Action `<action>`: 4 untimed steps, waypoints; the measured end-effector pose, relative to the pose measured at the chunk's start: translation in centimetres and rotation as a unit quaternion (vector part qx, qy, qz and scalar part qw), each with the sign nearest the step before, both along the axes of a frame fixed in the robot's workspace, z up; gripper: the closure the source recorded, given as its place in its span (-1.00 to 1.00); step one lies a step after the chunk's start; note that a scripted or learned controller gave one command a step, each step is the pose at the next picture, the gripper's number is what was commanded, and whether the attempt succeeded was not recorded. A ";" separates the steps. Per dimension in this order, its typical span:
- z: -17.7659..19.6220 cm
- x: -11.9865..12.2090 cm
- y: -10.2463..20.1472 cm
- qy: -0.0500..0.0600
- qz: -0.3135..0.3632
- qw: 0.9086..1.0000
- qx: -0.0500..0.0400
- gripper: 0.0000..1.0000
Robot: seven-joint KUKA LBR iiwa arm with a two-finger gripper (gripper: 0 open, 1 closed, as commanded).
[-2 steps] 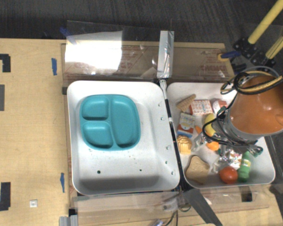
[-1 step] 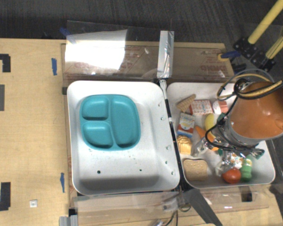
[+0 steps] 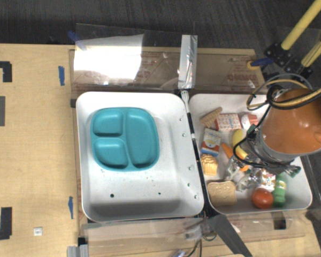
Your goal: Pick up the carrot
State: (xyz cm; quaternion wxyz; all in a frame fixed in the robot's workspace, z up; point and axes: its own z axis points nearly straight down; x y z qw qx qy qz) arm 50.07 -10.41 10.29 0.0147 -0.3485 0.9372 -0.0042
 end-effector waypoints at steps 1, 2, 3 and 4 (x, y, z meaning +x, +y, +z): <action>14.6 -0.8 4.8 0.007 0.000 1.000 -0.001 1.00; 17.3 1.1 8.4 0.010 0.182 0.983 -0.003 1.00; 10.9 -2.1 3.0 0.014 0.322 0.947 -0.005 1.00; 0.5 -1.7 1.1 0.010 0.474 0.880 -0.008 1.00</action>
